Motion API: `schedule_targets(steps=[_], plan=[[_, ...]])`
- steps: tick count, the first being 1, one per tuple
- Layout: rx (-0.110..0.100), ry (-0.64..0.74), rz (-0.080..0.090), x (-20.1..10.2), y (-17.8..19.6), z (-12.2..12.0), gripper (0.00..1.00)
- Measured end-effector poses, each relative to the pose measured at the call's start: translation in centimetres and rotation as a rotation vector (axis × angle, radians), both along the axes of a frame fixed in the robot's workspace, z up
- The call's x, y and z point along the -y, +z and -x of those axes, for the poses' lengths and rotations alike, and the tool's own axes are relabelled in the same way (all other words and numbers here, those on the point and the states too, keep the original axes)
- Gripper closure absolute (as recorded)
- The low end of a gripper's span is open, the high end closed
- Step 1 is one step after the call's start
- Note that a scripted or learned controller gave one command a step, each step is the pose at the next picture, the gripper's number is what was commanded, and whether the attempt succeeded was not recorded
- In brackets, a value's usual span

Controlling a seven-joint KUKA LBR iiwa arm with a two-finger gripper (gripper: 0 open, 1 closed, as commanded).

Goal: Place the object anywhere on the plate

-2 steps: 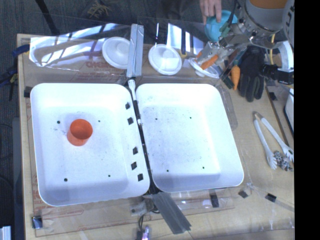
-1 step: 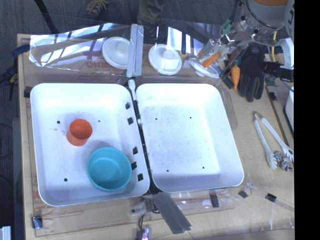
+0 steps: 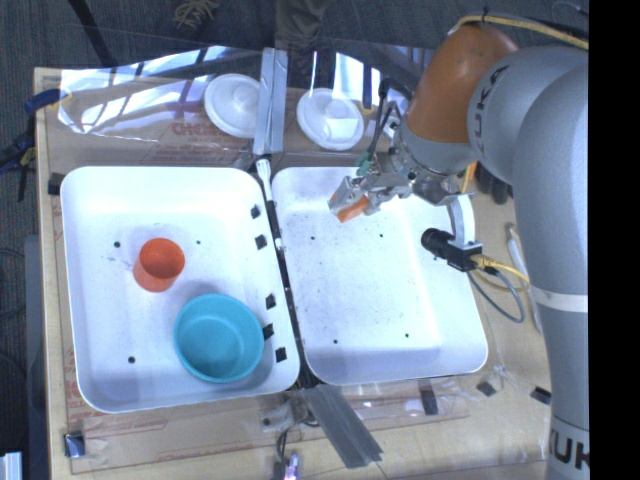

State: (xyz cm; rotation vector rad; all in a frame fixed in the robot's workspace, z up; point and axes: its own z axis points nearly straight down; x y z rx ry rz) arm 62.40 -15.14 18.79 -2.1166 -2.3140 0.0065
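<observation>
My gripper (image 3: 353, 204) hangs over the far part of the right bin (image 3: 440, 343), close to its back wall. A small orange object (image 3: 349, 212) shows between its fingertips, and the fingers are shut on it. It is held just above the bin floor. The blue plate (image 3: 218, 337), a round dish with a raised rim, lies in the left bin (image 3: 100, 368) near the front right corner. It is well to the left of the gripper and nearer the camera.
An orange cup (image 3: 160, 263) stands upright in the left bin, just behind the blue plate. A divider (image 3: 275, 268) separates the two bins. Two white lids (image 3: 235, 103) (image 3: 330, 118) lie on the bench behind the bins. A black cable connector (image 3: 447, 249) hangs by the arm.
</observation>
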Motion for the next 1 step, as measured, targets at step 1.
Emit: schedule_targets(steps=[1], plan=[[0.003, -0.084, 0.001, -6.43, 2.67, 5.72, 1.0]])
